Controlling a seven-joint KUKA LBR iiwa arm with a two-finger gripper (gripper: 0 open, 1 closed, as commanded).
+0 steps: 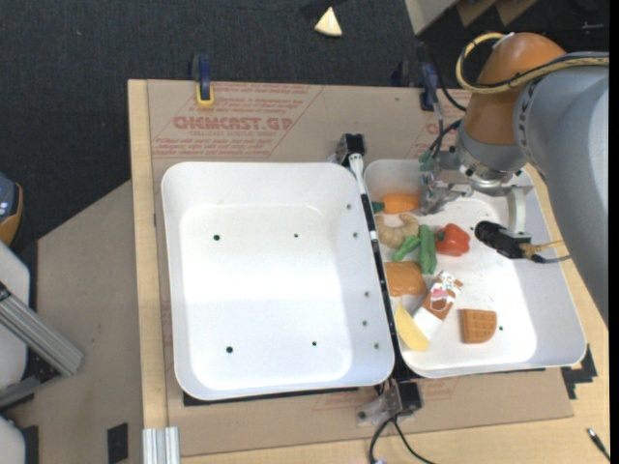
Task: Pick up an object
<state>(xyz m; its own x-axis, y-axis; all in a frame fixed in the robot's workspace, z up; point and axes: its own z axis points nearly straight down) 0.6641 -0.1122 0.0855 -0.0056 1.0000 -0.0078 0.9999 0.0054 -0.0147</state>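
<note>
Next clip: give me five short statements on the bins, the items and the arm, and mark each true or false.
1. All the items lie in the right bin. True.
2. The waffle lies in the left bin. False: it is in the right bin, near its front edge.
3. The claw is above the right bin's far end. True.
4. The pepper is blue. False: it is red.
5. The arm enters from the left. False: from the right.
</note>
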